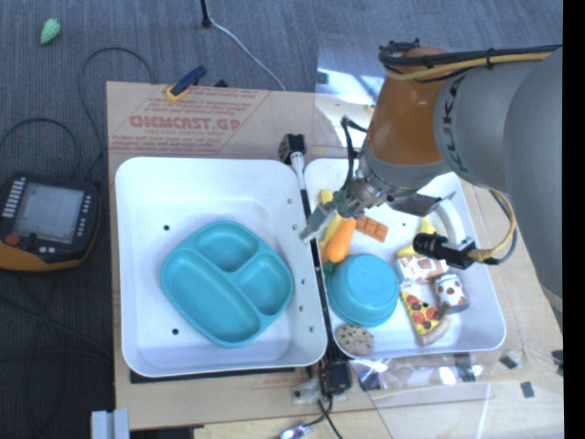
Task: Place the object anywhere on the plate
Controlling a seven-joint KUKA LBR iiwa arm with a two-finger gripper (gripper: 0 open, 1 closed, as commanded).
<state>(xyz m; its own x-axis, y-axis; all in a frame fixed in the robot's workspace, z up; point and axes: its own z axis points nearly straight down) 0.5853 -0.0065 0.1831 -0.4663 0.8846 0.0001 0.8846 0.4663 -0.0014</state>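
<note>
Claw (331, 216): fingers spread apart, grasping nothing, tips touching the toy carrot (339, 238).
Carrot: just above the blue bowl (364, 289).
Plate (227, 283): left of the bowl.

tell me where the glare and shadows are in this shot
Camera view: sunlight glares on the bench behind the right bin and along that bin's far side; the arm shades the toys under it; the plate in the left bin is evenly lit; the arm looks soft, close to the lens.
</note>
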